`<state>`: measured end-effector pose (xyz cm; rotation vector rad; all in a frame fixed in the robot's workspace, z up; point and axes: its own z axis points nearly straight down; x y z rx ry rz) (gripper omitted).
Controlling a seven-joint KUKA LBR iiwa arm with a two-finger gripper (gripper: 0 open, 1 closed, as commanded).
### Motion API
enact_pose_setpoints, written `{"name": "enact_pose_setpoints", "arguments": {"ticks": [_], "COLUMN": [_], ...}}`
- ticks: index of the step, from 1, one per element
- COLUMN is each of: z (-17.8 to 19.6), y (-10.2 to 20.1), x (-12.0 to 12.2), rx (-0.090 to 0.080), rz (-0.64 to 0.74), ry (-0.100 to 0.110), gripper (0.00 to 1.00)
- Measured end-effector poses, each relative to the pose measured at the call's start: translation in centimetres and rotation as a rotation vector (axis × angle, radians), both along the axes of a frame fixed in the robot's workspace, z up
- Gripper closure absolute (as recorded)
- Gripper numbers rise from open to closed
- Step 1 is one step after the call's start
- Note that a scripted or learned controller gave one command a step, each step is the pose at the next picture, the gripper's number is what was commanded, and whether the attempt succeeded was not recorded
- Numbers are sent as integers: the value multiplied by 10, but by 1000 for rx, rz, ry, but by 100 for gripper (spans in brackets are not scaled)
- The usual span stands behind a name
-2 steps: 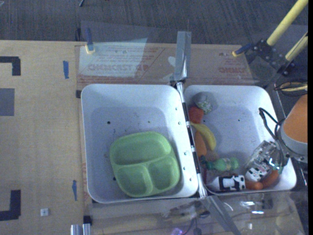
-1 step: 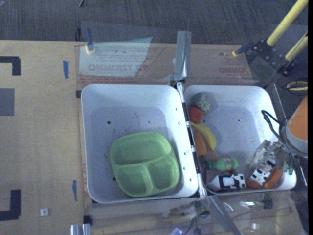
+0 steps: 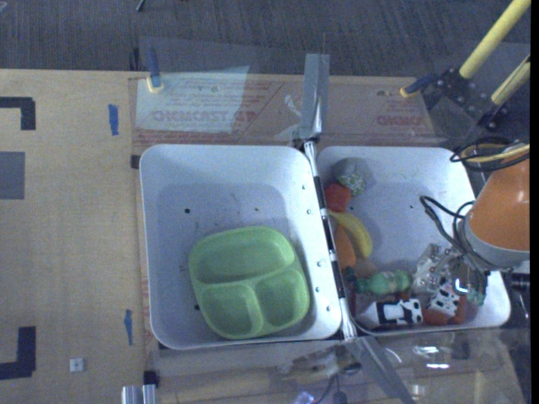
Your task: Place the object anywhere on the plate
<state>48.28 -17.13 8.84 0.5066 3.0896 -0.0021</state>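
A green divided plate [image 3: 248,280] lies in the left bin [image 3: 160,225], toward its front. My gripper [image 3: 446,283] hangs low over the front right corner of the right bin [image 3: 396,183], among a cluster of toys. Just below it lie a black-and-white cow toy [image 3: 397,312] and a red-orange piece [image 3: 440,310]. A green toy [image 3: 383,282] sits to its left. The view is too cluttered to tell whether anything is in the gripper.
Along the right bin's left wall lie a yellow banana [image 3: 358,232], an orange carrot-like toy [image 3: 344,249], a red piece [image 3: 338,196] and a grey-green ball [image 3: 351,176]. A black cable [image 3: 438,213] loops over that bin. Yellow poles [image 3: 497,32] stand at the back right.
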Motion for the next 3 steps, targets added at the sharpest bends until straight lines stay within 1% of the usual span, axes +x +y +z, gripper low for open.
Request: {"name": "enact_pose_setpoints", "arguments": {"ticks": [1, 2, 3], "z": [1, 1, 120], "y": [73, 63, 5], "x": [1, 1, 17], "rx": [-2, -1, -1], "rz": [277, 414, 525], "ry": [-2, -5, 5], "gripper": [100, 100, 100]}}
